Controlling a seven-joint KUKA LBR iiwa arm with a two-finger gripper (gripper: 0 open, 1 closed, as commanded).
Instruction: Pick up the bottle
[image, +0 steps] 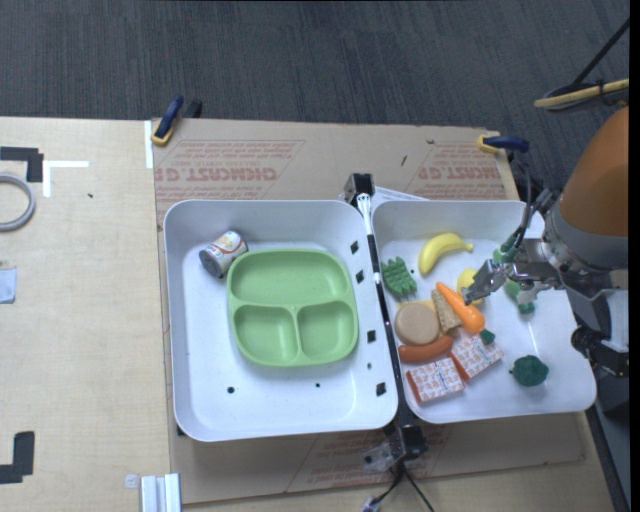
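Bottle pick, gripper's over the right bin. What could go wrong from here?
1. The gripper hangs over crowded toys: carrot and banana lie close, so a wrong grab is likely.
2. The small labelled container, possibly the bottle, lies on its side beside the green plate in the left bin; it may roll or wedge.

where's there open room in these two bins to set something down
Left bin: bare floor in front of the green tray and along its left side below the can. Right bin: crowded in the middle around the carrot; bare only beside the broccoli.
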